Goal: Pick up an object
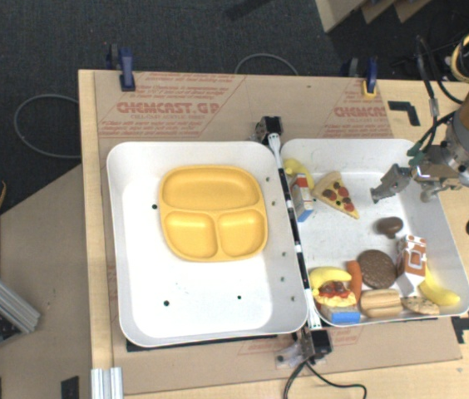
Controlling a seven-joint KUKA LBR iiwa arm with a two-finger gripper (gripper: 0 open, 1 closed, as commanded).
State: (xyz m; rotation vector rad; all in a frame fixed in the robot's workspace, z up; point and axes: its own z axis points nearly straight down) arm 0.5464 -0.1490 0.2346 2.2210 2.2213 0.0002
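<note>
My gripper (403, 193) hangs over the upper right part of the right bin (369, 151), open, with nothing between its fingers. To its left lies a pizza slice (337, 194). Just below it sits a small brown cookie (390, 225). Farther toward the front are a round chocolate cookie (376, 268), an orange-and-white carton (414, 256), a carrot (354, 274), a banana (438, 293), a bread roll (382, 303) and another yellow fruit (328, 274). A yellow piece (297, 169) and a red, white and blue piece (302, 199) lie along the bin's left wall.
The left bin (135, 289) holds a yellow divided plate (214, 210) in its upper half. A rail with a black clamp (269, 128) runs between the bins. Cables trail by the arm at the right edge.
</note>
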